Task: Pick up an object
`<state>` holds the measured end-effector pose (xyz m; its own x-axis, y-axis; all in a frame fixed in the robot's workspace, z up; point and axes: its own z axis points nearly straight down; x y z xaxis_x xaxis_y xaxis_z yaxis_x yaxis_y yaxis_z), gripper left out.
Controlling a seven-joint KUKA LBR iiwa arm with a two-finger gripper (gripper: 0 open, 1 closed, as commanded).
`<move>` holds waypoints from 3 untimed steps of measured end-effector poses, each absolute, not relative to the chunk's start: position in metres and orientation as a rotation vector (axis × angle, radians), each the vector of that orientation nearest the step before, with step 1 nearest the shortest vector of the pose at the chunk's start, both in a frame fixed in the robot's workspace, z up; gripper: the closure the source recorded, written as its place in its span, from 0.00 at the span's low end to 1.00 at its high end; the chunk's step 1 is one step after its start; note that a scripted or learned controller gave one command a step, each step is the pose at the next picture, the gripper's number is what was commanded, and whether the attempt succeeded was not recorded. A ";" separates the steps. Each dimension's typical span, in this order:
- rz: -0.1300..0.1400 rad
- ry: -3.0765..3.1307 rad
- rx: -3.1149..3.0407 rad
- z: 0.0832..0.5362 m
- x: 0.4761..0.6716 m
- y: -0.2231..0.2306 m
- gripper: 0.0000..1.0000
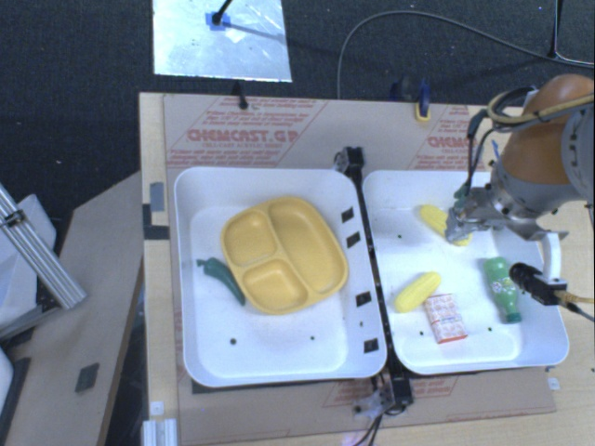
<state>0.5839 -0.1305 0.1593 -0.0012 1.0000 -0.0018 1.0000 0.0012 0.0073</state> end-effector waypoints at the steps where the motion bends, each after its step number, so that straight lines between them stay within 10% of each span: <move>1: 0.006 2.222 2.211 0.207 0.594 -0.134 1.00; 3: 0.007 2.230 2.209 0.271 0.616 -0.077 1.00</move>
<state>0.6163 -0.0769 0.2712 -0.0096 1.0000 0.0013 0.9999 0.0096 0.0053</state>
